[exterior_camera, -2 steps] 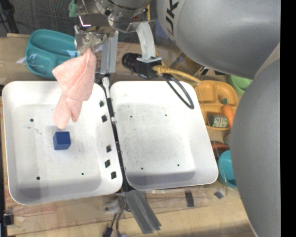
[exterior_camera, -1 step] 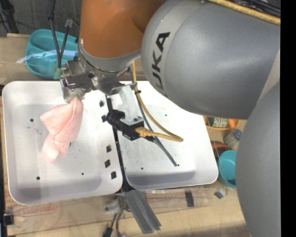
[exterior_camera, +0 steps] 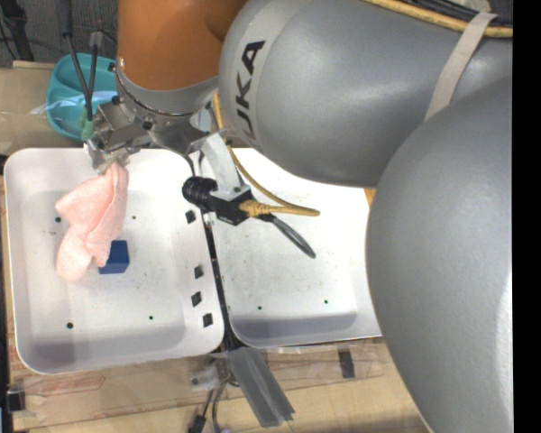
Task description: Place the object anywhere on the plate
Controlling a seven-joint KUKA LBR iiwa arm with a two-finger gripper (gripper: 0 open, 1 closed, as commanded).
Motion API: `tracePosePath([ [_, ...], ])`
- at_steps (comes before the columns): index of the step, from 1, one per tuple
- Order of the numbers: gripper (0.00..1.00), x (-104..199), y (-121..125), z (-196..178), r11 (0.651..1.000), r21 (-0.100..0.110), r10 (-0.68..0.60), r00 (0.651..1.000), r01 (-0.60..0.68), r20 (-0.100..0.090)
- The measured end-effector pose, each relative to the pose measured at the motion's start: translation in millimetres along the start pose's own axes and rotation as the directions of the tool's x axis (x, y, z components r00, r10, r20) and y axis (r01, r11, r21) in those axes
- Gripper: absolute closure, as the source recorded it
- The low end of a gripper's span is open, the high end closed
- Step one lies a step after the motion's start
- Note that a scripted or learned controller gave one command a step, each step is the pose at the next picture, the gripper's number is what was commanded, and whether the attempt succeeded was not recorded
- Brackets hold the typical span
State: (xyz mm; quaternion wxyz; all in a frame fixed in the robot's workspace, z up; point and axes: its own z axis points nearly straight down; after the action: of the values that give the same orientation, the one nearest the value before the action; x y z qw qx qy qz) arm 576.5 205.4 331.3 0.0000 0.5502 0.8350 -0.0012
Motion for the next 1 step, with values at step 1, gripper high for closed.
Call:
tracePosePath([
  [1, 1.0, -18.3, -34.2, 68.1, 0.998, 0.003, 0.061, 0.998, -0.061, -0.001],
])
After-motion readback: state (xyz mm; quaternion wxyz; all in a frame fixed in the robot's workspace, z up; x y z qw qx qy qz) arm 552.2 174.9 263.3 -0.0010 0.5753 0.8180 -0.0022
